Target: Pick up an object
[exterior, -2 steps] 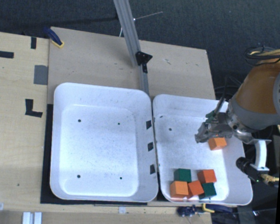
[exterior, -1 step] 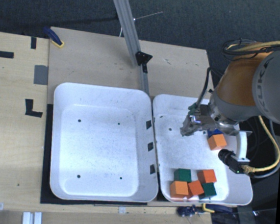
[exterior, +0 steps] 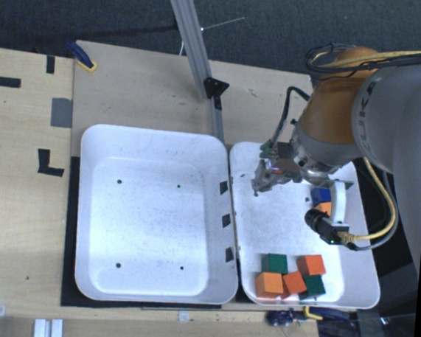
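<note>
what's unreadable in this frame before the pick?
- Tool, camera view: small and dark under the wrist, so whether it is open or shut cannot be told.
- Blue block and the orange block beside it: partly covered by the arm's bracket and cable, so their full shape is hidden.
- Right bin: its far right corner lies under the arm.
- Block cluster: which blocks are stacked is unclear.

Arm (exterior: 381, 91) cut off by right edge of pic; its bulk hides back right part of right bin (exterior: 264, 228). Gripper (exterior: 267, 178) is small and blurred, finger state can't be told. Blue block (exterior: 322, 194) and orange block (exterior: 324, 208) partly hidden behind wrist and black fitting (exterior: 322, 225). Dark green block (exterior: 315, 286) partly covered by neighbouring orange blocks. Small blue object (exterior: 282, 319) at bin's near rim too small to identify.
</note>
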`<control>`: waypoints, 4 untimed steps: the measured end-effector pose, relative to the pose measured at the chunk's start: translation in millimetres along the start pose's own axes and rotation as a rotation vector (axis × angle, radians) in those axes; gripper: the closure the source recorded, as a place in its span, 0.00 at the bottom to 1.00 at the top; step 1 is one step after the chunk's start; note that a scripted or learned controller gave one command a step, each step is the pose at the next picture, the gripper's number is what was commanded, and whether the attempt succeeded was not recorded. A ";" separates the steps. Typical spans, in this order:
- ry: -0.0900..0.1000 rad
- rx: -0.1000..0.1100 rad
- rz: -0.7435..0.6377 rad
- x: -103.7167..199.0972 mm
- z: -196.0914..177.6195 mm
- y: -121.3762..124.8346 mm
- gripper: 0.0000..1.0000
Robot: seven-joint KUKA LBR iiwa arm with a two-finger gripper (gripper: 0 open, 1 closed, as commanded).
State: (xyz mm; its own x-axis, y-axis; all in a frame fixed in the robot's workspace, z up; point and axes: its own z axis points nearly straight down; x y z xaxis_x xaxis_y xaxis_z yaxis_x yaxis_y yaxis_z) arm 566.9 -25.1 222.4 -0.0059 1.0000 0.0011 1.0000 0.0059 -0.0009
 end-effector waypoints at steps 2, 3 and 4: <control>0.000 -0.002 -0.001 95.7 -11.9 49.3 1.00; -0.001 -0.001 0.002 120.4 -11.0 67.4 1.00; -0.003 0.001 0.004 118.9 -11.1 66.8 0.00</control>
